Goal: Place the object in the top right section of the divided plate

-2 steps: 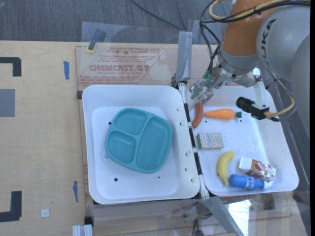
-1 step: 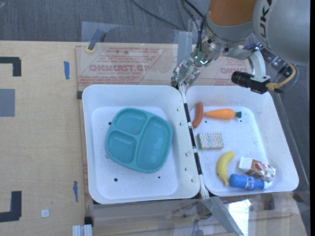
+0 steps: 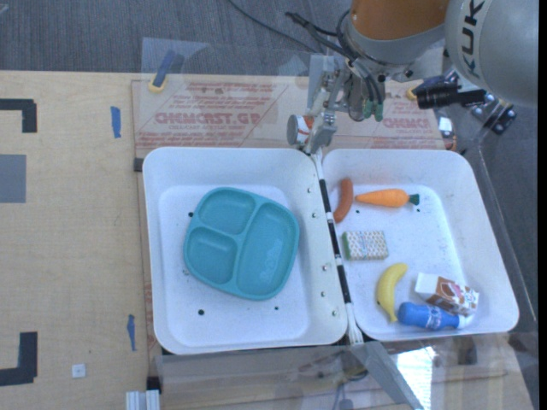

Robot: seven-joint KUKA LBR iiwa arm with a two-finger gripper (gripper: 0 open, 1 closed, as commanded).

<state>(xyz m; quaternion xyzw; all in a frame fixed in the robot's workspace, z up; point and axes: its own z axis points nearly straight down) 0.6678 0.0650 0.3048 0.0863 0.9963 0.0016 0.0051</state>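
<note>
A teal divided plate (image 3: 242,242) with three sections lies in the left bin (image 3: 167,314). The right bin (image 3: 487,229) holds a brown sausage (image 3: 343,199), an orange carrot (image 3: 382,198), a speckled pale block (image 3: 366,245), a yellow banana (image 3: 391,290), a blue bottle (image 3: 427,316) and a small brown-and-white packet (image 3: 450,293). My gripper (image 3: 319,132) hangs above the back edge of the bins, near the wall between them. It is clear of the plate and of every object, with nothing seen in it.
A divider wall (image 3: 329,246) separates the two bins. A printed cardboard sheet (image 3: 214,114) lies behind them. Cables (image 3: 273,15) trail across the grey floor at the back. The arm's orange band (image 3: 393,7) and grey link fill the top right.
</note>
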